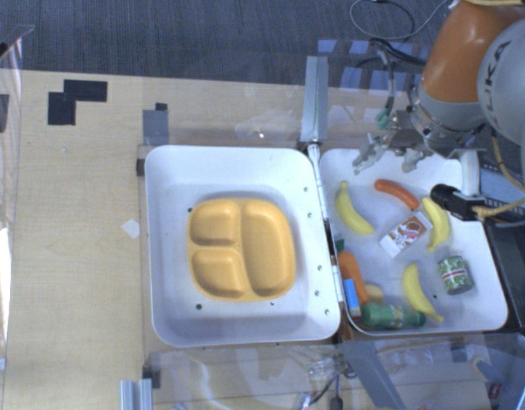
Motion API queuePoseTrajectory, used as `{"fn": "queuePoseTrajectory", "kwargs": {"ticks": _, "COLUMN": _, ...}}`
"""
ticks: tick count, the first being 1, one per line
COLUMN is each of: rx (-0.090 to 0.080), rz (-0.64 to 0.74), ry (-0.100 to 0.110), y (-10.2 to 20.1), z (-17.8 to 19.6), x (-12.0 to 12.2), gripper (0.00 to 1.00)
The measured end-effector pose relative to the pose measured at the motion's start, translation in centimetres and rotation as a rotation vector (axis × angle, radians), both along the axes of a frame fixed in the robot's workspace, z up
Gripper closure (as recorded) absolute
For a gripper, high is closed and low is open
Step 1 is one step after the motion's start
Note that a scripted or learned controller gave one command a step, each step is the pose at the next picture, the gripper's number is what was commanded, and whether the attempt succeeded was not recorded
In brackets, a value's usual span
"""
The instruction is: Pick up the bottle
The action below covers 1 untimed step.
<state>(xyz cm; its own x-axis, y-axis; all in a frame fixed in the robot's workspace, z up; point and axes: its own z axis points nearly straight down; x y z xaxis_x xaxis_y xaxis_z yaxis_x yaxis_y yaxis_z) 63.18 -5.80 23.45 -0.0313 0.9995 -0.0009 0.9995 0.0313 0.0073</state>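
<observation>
The gripper point(390, 150) hangs over the far edge of the right bin point(484, 314), below the grey wrist and the orange band of the arm point(467, 49) that comes in from the right. Its 2 fingers are spread apart, one splayed toward the left and one toward the right, and nothing sits between them. Just in front of the fingers an orange sausage-shaped piece point(396, 194) lies on the bin floor, apart from the tool. To its left a banana point(352, 211) lies curved near the bin's left wall, and to its right a 2nd banana point(437, 222) lies beside a small red and white carton point(405, 234), which rests tilted between them. A black part with cable point(458, 203) projects over the bin's right side, just past that 2nd banana. Nearer the camera stand a small green can point(455, 274) and a 3rd banana point(416, 290). The bottle point(392, 316), green, lies on its side along the near wall of the right bin, well apart from the gripper, with the tip of the 3rd banana touching or overlapping it. An orange carrot-like piece point(351, 269) and a blue item point(352, 298) lie just beside it by the left wall. The left bin point(168, 314) holds a yellow divided tray point(242, 248) with 3 compartments.
</observation>
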Motion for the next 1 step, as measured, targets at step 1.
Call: {"fn": "queuePoseTrajectory", "kwargs": {"ticks": 1, "rx": 0.000, "rz": 0.000, "ry": 0.001, "y": 0.02, "z": -0.03, "x": -0.01, "gripper": 0.00}}
